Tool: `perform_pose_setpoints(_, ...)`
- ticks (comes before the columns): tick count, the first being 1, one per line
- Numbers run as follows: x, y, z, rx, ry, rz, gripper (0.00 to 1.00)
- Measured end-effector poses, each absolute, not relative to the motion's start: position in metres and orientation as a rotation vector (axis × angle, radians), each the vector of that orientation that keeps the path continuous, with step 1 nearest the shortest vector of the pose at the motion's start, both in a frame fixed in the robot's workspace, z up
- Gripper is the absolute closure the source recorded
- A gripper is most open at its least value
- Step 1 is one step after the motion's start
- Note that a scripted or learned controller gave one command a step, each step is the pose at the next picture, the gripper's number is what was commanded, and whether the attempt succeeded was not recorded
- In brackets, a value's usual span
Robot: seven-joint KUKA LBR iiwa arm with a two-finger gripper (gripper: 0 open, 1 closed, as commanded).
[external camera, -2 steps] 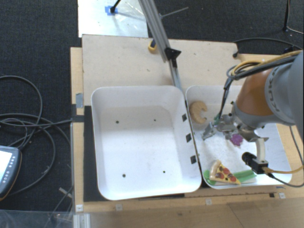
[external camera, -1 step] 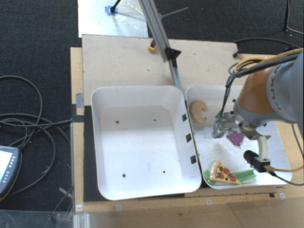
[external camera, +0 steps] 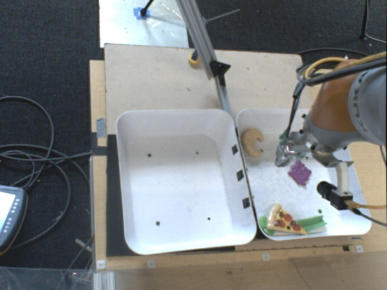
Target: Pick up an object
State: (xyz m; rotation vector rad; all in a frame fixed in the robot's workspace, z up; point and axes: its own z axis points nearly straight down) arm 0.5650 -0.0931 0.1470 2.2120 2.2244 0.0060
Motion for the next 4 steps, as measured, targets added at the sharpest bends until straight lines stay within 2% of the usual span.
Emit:
perform_pose_setpoints(1,0.565,-0.088,0.21,2.21,2.223,0.008,1.0)
perform_pose_setpoints(2,0.566,-0.088,0.218,2.213,2.227,0.003,1.0)
perform_pose_setpoints(4,0.598,0.02,0.224,2.208,2.233,0.008,1.0)
